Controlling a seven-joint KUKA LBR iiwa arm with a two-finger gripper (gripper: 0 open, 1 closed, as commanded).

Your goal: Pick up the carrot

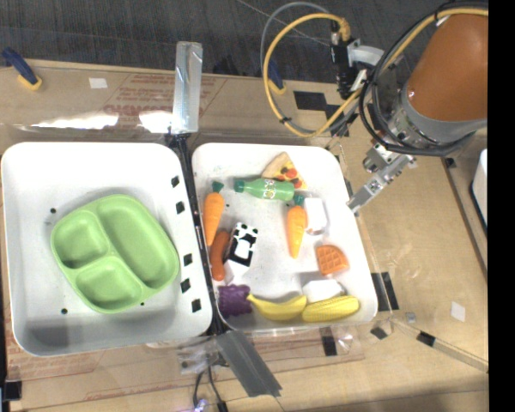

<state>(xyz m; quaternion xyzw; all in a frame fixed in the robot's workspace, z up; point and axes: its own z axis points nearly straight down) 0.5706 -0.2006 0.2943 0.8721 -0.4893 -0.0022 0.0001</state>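
**Two bins, toy food on the right**

We see a green divided plate (113,252) lying in the left bin (26,170). The right bin (348,200) holds toy food: one carrot (296,227) near its middle, a second carrot (213,215) along the left wall, a green bottle (264,189) and a pizza slice (283,167) at the far side, a banana (277,306) and corn cob (330,308) at the near side. The arm (442,71) hangs over the counter (429,256), right of the bins.

A tan bench top (429,264) carries strips of black tape (386,292); beyond its far edge lies dark ribbed floor (112,11), with even light and soft shadows
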